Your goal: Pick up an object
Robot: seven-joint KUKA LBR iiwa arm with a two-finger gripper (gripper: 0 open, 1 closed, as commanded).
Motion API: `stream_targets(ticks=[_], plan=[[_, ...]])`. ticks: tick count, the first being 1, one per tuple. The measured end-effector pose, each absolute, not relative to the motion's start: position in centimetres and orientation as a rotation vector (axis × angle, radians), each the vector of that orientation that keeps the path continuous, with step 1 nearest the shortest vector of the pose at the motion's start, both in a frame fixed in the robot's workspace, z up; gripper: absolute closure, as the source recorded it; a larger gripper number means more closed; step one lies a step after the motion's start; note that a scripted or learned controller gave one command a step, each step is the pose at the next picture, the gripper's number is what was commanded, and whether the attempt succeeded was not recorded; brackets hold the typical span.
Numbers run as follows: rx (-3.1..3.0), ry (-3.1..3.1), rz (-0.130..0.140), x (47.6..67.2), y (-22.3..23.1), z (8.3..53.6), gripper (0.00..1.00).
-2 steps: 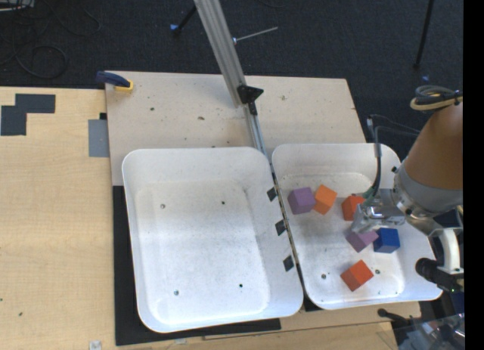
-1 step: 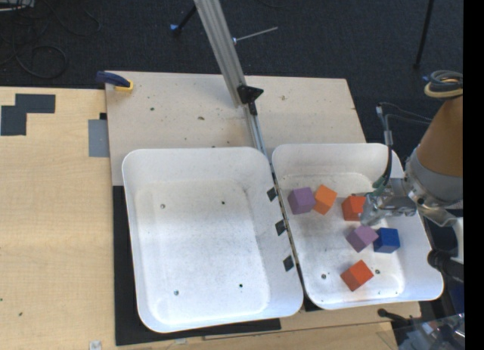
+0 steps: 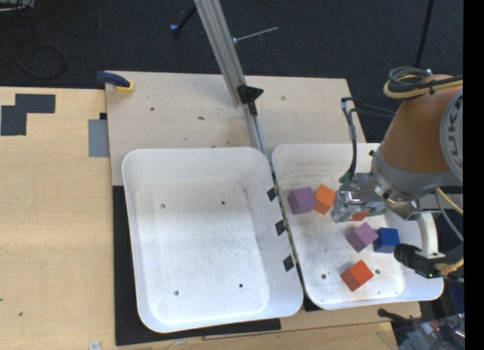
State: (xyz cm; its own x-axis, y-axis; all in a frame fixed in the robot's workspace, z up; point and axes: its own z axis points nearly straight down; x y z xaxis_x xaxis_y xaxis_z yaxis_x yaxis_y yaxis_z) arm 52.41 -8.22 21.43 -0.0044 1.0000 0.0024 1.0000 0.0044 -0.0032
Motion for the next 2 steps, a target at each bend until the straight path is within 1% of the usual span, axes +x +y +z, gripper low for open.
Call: stream_targets(ticks=[1, 2], plan=[[-2.213, -2.224, 0.001, 53.0, -2.6, 21.5, 1.00], [-2.214, -2.225, 0.000, 54.1, 2.6, 22.6, 1.00]])
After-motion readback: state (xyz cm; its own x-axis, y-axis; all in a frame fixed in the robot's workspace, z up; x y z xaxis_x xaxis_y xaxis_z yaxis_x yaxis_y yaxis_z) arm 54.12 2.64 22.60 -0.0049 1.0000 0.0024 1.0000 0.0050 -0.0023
